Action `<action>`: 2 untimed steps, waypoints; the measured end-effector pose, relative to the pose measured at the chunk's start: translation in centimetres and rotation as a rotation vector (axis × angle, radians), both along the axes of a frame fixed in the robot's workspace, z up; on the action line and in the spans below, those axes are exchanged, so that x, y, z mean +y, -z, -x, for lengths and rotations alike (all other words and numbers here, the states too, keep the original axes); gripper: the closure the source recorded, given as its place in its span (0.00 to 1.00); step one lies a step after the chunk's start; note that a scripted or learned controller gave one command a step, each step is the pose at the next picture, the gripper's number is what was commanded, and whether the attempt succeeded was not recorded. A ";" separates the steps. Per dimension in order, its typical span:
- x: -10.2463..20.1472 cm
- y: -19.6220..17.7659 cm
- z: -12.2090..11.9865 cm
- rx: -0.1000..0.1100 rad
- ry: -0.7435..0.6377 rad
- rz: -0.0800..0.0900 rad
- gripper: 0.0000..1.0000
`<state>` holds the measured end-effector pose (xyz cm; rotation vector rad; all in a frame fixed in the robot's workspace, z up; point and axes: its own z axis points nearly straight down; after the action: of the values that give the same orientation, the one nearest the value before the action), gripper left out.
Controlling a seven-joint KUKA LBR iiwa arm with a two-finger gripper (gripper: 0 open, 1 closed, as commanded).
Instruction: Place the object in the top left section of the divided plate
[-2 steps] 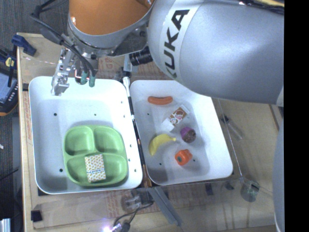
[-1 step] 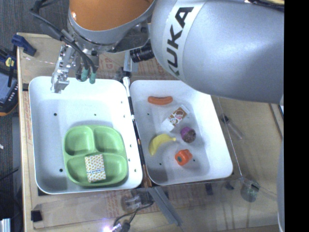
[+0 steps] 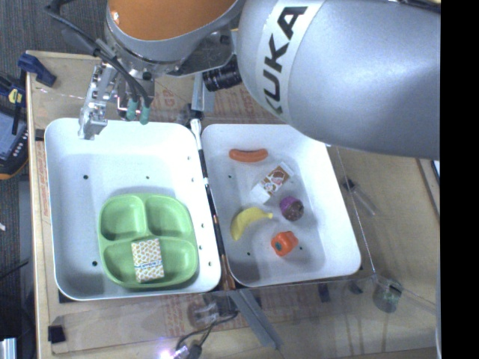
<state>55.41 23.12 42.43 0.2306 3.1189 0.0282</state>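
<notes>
A green divided plate [image 3: 124, 218] lies in the left bin [image 3: 75, 200], toward its near side. A small yellow-and-white patterned packet [image 3: 147, 259] rests in the plate's large near section. The two smaller far sections hold nothing. My gripper [image 3: 90, 118] hangs over the far left corner of the left bin, well away from the plate and the packet. The arm's orange band and grey body cover the top of the view.
The right bin [image 3: 337, 223] holds a sausage [image 3: 248, 155], a small printed packet [image 3: 275, 180], a banana [image 3: 248, 220], a dark purple item [image 3: 292, 209] and an orange-red item [image 3: 284, 243]. Cables and clamps sit at the bench's far left.
</notes>
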 end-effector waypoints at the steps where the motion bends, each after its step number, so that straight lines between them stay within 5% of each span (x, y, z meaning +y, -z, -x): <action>1: 0.2 -1.1 0.0 -0.002 -0.004 -0.003 1.00; 2: 0.4 -2.2 0.0 -0.005 -0.009 -0.006 1.00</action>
<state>55.42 23.52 44.64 0.2170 3.1154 0.0377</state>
